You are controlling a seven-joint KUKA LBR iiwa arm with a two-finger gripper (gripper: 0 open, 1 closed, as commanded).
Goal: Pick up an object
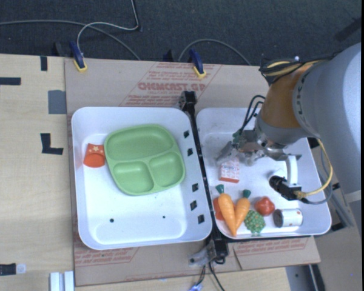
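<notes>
Leftmost, an orange cup (94,156) beside the green tray (145,158); right of centre, the gripper (241,152) hovers over a small carton (230,172), grip state I cannot tell; it looks light, crushable; best pinched across its flat sides.

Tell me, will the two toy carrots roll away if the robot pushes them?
Probably a little. The carrots look round and tapered, so a push would likely swing them in a curve rather than straight. They lie against the broccoli near the bin's front wall, which should stop them quickly. They look like light, stiff plastic.
</notes>
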